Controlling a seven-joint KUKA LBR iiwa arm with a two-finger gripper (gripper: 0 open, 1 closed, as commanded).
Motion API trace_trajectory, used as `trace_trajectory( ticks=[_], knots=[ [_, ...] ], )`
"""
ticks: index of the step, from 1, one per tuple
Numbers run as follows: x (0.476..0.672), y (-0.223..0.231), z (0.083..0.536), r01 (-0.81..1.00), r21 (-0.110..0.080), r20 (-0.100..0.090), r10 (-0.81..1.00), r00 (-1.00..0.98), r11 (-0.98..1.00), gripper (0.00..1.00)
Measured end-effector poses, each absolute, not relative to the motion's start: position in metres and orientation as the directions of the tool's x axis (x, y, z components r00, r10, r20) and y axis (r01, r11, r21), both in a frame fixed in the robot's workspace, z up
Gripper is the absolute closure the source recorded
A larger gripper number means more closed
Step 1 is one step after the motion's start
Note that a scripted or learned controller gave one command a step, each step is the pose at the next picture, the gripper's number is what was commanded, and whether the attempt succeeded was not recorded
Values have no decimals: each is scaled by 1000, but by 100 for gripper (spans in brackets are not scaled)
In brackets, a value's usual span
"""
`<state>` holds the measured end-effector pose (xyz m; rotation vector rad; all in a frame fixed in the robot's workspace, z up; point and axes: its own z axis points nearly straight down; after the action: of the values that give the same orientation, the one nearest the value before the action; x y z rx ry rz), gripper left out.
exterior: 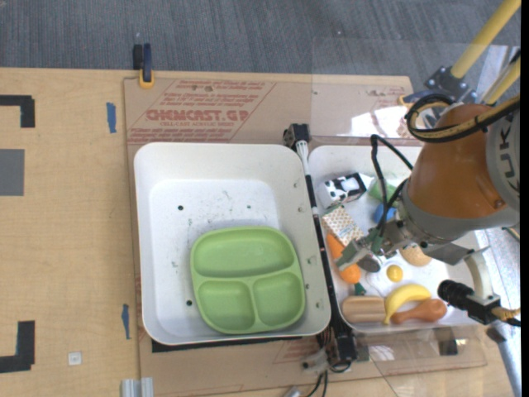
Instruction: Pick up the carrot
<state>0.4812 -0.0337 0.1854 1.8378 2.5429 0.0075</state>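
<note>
The carrot (335, 244) is a small orange piece lying in the right bin (430, 334), close to its left wall. My gripper (369, 252) hangs low over the right bin, just to the right of the carrot and very near it. The grey wrist with its orange band (450, 176) covers the middle of that bin. From this angle it is unclear whether anything is in the gripper.
Around the gripper lie a round orange piece (351, 274), a yellow lemon (394, 273), a banana (405, 297), a bread roll (364, 308), a patterned cracker (339, 220) and a black-and-white toy (344, 187). The left bin (165, 188) holds a green divided plate (216, 292).
</note>
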Motion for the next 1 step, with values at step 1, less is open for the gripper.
trace_trajectory(
  ticks=[1],
  knots=[
    [500, -124, 127, 967, -6, -1, 967, -255, 255, 0]
  ],
)
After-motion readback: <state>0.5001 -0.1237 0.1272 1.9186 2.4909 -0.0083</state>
